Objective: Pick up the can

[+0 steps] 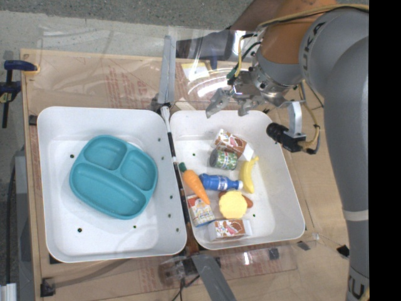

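The can (223,160) is small, dark green with a pale end, and lies on its side in the middle of the right bin (285,193). A brown and white carton (230,143) touches its far side. My gripper (229,107) hangs over the bin's far edge, above and behind the can and apart from it. Its two grey fingers (215,103) are spread open with nothing between them.
Around the can lie a banana (249,174), a blue bottle (219,183), a carrot (194,187), a yellow round piece (232,204) and two flat packets (230,229). The left bin (47,187) holds a teal sectioned plate (113,175). A black cable part (285,137) juts over the right bin's rim.
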You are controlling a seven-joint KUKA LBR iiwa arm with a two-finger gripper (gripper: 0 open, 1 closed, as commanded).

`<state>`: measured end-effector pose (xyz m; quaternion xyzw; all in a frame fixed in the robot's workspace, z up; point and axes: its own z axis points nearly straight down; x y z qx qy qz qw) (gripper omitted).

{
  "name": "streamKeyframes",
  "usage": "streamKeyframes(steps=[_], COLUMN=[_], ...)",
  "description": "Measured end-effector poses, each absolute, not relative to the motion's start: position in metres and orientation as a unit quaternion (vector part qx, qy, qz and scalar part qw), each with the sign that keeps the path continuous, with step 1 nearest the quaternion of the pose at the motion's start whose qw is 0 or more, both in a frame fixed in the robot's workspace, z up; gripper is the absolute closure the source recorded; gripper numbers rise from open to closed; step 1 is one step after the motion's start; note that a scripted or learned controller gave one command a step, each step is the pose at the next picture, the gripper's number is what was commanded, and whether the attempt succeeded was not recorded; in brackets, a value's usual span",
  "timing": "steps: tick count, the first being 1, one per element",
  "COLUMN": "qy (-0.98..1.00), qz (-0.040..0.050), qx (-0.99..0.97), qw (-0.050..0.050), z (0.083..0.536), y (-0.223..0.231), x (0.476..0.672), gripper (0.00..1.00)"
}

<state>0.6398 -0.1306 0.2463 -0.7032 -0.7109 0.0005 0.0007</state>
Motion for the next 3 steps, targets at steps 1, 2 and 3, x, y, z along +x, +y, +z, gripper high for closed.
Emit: streamKeyframes(steps=[1, 2, 3], qy=[-0.701, -0.72, -0.704], qz=[0.0016, -0.0041, -0.0074], qx=[-0.713, -0.694, -0.71], qw=[0.0, -0.011, -0.019], z=[0.167, 0.111, 0.105], y=[-0.193, -0.193, -0.184], x=[0.607, 0.612, 0.593], gripper=[0.0, 0.0, 0.0])
